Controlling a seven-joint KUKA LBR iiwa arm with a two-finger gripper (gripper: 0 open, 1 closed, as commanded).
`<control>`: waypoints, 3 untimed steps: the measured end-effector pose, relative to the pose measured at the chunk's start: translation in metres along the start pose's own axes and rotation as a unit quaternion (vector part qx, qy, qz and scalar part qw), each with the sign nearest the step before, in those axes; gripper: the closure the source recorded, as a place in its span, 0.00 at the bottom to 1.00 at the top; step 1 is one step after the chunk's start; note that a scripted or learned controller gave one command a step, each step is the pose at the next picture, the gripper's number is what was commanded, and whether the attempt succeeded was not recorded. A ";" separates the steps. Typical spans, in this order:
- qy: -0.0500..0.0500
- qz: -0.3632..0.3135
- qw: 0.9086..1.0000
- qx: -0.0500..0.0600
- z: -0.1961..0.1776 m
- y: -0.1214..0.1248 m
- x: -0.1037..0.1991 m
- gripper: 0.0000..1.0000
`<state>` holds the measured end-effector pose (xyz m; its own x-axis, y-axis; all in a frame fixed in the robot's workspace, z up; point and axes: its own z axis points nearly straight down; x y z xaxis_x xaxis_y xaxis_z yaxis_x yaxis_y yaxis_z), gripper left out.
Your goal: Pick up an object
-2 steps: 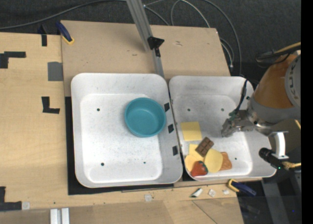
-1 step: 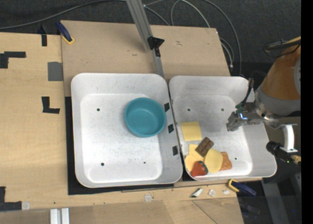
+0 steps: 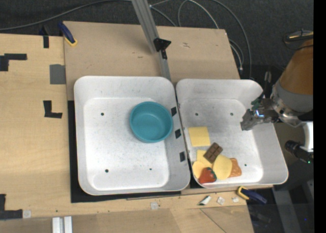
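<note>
Camera view, looking down at a slant on both bins, read from left to right. Farthest to the pincer's left lies the left bin [image 3: 91, 140], with a teal bowl [image 3: 151, 121] standing upright on its floor, well apart from the pincer. Nearer, across the shared rims, the right bin [image 3: 229, 97] holds a cluster of small items in its near-left part, below and to the left of the pincer: a pale yellow square block [image 3: 199, 136], a brown chocolate-like bar [image 3: 212, 151] lying tilted just below it, a yellow rounded piece [image 3: 222, 167], a red piece [image 3: 207, 175] and an orange piece [image 3: 235, 168], the last four touching or overlapping. The pincer [image 3: 250, 121] hangs over the right side of this bin, well apart from the cluster, with nothing visible between its fingers; whether it is open or closed cannot be told at this size. To its right, the arm [image 3: 298, 87] enters from the frame edge, its orange band above the grey wrist, the wrist angled down and leftward toward the bin.
</note>
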<state>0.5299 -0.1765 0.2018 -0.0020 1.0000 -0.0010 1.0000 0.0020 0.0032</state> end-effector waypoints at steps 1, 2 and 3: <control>0.000 0.000 1.000 0.000 -0.037 0.001 0.000 1.00; 0.001 -0.003 1.000 0.001 -0.044 0.010 0.054 1.00; 0.002 -0.003 1.000 0.002 -0.051 0.023 0.108 1.00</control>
<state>0.5529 -0.0688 0.2523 -0.0074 1.0000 0.0024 1.0000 0.0074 -0.0005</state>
